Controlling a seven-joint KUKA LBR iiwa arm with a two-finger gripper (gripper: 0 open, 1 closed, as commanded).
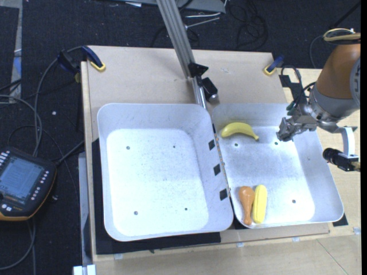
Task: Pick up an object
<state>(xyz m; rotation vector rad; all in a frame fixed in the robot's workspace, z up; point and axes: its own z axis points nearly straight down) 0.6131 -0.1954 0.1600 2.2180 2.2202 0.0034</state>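
1. Bench (143, 73) of pale board carries everything, with a slanted metal post (178, 33) rising from its far edge; clamps at its far corners appear to pin the board down so it cannot shift under the arm.

2. Left bin (155, 176), the bigger white tray in this view, sits flush against its neighbour, likely so items can be moved from one to the other without crossing a gap.

3. Right bin (298, 171) holds all three loose items, so any pick has to happen here. Its raised rim should keep things from rolling off.

4. Arm (338, 79), grey with an orange band, reaches in from the right and hangs over the far right part of the right bin.

5. Gripper (285, 132) points down over bare bin floor, just right of the banana and apart from it. I cannot tell how its jaws stand; the tip is dark and small, and nothing is seen between them.

6. Banana (239, 130) lies on its side near the bin's far edge, curved ends down; it is the nearest candidate, and I judge it the likely target.

7. Yellow piece (260, 203), an oblong, lies at the near edge, touching its neighbour, which could crowd a grasp.

8. Orange piece (246, 201), narrow and tapering, lies just beside the divider.
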